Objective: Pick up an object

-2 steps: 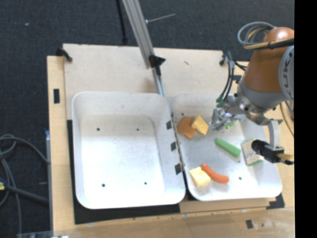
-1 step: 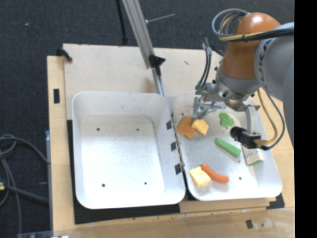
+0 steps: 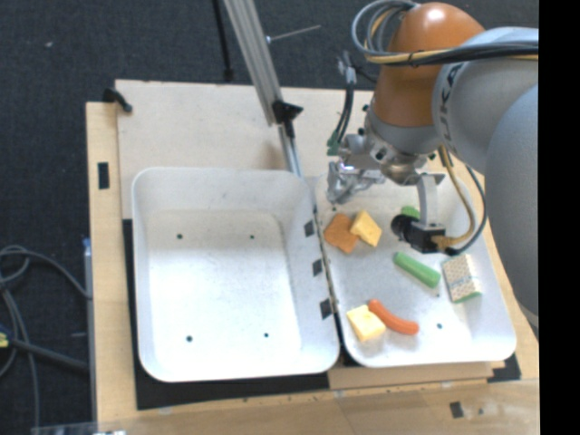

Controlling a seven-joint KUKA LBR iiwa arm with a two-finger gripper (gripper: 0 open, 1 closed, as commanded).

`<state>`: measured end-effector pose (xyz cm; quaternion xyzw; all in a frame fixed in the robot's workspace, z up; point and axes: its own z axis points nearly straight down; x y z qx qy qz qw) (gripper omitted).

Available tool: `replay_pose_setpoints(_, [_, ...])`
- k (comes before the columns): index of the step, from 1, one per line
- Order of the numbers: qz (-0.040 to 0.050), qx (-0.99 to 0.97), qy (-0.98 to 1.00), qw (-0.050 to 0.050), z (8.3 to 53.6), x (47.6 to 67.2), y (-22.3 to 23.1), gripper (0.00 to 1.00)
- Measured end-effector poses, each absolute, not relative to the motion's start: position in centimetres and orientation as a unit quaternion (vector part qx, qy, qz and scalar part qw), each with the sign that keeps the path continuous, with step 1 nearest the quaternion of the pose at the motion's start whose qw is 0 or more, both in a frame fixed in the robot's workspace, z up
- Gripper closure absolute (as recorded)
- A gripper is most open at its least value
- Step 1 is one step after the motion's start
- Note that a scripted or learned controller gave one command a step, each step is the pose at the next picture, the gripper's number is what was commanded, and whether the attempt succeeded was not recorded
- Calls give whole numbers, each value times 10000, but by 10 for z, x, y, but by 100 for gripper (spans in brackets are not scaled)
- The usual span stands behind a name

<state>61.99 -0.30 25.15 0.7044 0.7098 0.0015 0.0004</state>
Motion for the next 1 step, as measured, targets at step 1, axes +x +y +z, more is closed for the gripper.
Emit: replay_pose_setpoints(1, [8, 7046, 7096, 9, 252, 634, 51, 100])
